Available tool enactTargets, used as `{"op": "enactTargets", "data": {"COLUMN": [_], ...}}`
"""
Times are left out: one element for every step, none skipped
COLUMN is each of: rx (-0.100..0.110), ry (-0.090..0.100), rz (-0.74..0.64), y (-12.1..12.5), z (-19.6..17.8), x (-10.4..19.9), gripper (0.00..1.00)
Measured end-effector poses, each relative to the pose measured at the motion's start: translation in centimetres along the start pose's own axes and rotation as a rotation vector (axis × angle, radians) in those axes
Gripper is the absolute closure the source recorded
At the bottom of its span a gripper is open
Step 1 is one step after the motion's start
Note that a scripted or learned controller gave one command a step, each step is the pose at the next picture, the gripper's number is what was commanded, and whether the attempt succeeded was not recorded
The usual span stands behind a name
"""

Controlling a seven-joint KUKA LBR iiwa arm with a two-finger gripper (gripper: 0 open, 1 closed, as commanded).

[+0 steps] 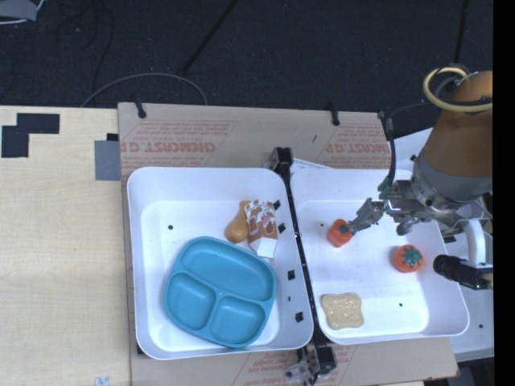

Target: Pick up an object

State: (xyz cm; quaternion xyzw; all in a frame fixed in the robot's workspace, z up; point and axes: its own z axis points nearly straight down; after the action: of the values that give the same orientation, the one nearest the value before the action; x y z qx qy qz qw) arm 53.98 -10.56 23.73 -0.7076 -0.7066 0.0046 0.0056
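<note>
Blue tray (220, 292) fills left bin (149, 215) on plywood bench (56, 256).

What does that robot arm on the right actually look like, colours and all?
The arm is a thick rounded column, orange above and grey below. A yellowish cable loops around its top. At its end sits the gripper, a cluster of dark and silvery metal parts with slim jaws. A black cylindrical part sticks out beside it.

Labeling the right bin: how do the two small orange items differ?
The orange toy by the gripper lies in the middle of the right bin, at the gripper tip; the orange ball with the green top lies nearer the right wall, apart from the gripper. The first looks blocky and smaller; the second is rounder and larger. Both are orange with a bit of green.
</note>
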Motion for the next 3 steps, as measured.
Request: {"op": "enactTargets", "data": {"rx": [-0.013, -0.004, -0.004], "ry": [-0.002, 0.0, 0.001], "rz": [-0.002, -0.002, -0.002], "y": [0.2, 0.1, -0.6], "z": [-0.6, 5.8, 12.1], "x": [0.0, -0.1, 0.1], "gripper": [0.0, 0.0, 0.0]}}
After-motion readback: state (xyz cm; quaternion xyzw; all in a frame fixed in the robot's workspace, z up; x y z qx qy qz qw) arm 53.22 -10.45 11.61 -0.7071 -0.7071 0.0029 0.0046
